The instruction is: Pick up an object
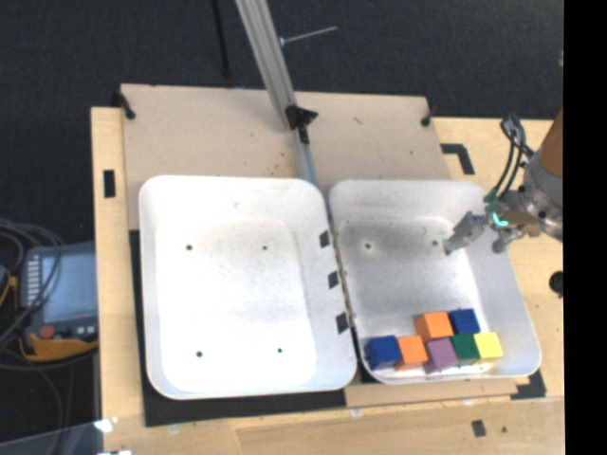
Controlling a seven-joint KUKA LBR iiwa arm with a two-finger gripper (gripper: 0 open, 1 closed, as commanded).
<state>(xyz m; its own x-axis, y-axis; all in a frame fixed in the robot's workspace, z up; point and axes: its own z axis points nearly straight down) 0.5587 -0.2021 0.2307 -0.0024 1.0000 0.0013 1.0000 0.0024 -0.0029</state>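
Several coloured cubes lie packed together along the front wall of the right bin (379, 207): a blue cube (382, 351), two orange cubes (435, 325), a purple cube (441, 353), a green cube (465, 347), a yellow cube (488, 345) and a second blue cube (464, 321). My gripper (481, 237) hangs over the right bin's far right part, well behind the cubes. Its two fingers stand apart, with nothing between them.
The left bin (237, 282) lies beside the right one. A slanted aluminium post (270, 60) rises behind the bins. A pendant and cables (47, 297) sit off the bench at the left. Black brackets mark the board's corners.
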